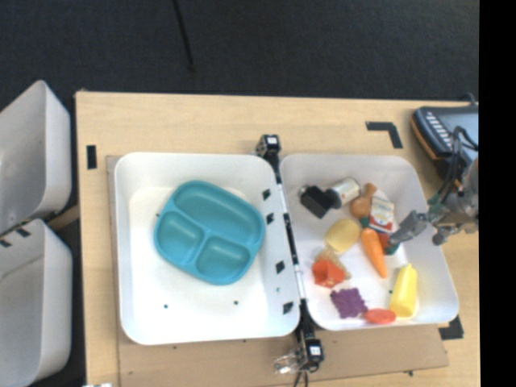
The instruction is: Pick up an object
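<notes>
You are looking down at a wooden counter [201,123] carrying two white bins side by side. The left bin [141,297] is holding a teal divided plate [210,232], sitting slightly right of the bin's middle. The right bin [431,293] is holding the loose objects: a black piece [317,199] lying at upper left, touching a small white canister [347,189]; a brown figure [364,201] just beside a white packet with red print [382,213]; a pale yellow lump [342,235] sitting near the middle; an orange carrot [373,251] lying at a slant just right of it; a red-orange piece [328,272] below the lump; a purple piece [349,301] near the front wall; a small red piece [380,316] touching the front edge; and a yellow bottle [404,290] standing beside it, tilted.

Your gripper [407,227] is reaching in from the right edge, hovering over the right bin's right side, its tip just beside the carrot's upper end and the packet. You cannot tell from this angle whether it is set wide or narrow, and nothing is visibly sitting between its tips
</notes>
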{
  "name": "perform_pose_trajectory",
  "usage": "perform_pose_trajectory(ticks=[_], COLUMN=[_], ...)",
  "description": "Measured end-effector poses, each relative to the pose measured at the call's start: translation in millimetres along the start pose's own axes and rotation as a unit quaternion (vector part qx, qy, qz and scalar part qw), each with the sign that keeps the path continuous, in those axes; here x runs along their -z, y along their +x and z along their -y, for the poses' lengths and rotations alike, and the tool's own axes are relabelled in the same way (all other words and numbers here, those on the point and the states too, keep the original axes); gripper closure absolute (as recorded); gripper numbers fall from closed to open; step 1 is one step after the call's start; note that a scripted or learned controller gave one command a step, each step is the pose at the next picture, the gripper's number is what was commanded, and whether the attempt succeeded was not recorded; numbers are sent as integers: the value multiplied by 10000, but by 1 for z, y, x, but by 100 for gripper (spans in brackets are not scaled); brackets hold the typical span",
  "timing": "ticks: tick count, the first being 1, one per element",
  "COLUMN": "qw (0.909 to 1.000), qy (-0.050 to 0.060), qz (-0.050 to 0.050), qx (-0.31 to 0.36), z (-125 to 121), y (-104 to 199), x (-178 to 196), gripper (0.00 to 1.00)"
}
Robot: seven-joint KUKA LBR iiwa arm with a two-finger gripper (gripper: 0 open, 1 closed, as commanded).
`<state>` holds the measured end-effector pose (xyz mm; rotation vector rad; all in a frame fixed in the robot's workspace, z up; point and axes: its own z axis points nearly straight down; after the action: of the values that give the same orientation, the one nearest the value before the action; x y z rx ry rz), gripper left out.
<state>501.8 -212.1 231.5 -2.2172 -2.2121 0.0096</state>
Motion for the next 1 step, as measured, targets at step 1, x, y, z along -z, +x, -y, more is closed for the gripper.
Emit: perform_pose_trajectory(ticks=[1], qw=[10000], qy=[-56], qz=[16], qx=[19], z=[-3], y=[0], x=[6], gripper=[0])
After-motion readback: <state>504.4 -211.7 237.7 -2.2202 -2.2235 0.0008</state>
